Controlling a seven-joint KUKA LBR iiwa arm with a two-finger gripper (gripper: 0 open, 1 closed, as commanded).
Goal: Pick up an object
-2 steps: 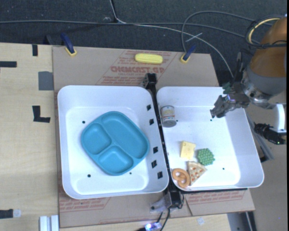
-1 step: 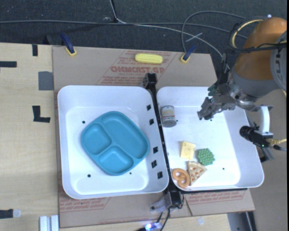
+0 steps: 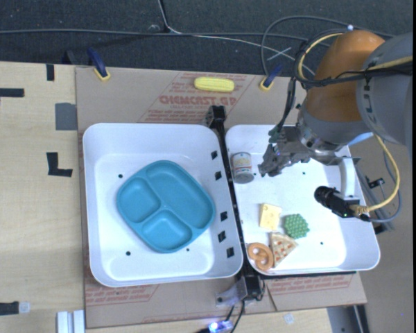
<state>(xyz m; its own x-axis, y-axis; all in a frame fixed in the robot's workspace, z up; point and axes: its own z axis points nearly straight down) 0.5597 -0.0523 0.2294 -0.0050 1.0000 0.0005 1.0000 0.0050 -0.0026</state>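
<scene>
Wooden counter (image 3: 28, 207) carries a cardboard sheet, and on it two shallow white bins lie side by side, split by a black divider (image 3: 225, 186) that serves as the landmark. Left of that divider, the left bin (image 3: 97, 255) holds a blue compartment tray (image 3: 165, 205). Right of it, the right bin (image 3: 360, 255) holds the small things, and the grey arm with its orange band (image 3: 343, 68) reaches over this bin from the far side.

Its tool (image 3: 272, 164) hangs above the bin's upper part, a little way right of the divider; whether it is open or closed I cannot tell, and nothing shows gripped in it.

A small can (image 3: 241, 166) stands just beside the divider, directly toward the divider from the tool and nearest to it (likely the easiest target). Further down the divider's right side lie a yellow cheese block (image 3: 269, 216), a green knobbly piece (image 3: 295, 225), a pizza slice (image 3: 282, 245) and a pretzel (image 3: 260, 255). A yellow corn cob (image 3: 213, 84) lies on the cardboard beyond the divider's top end.
</scene>
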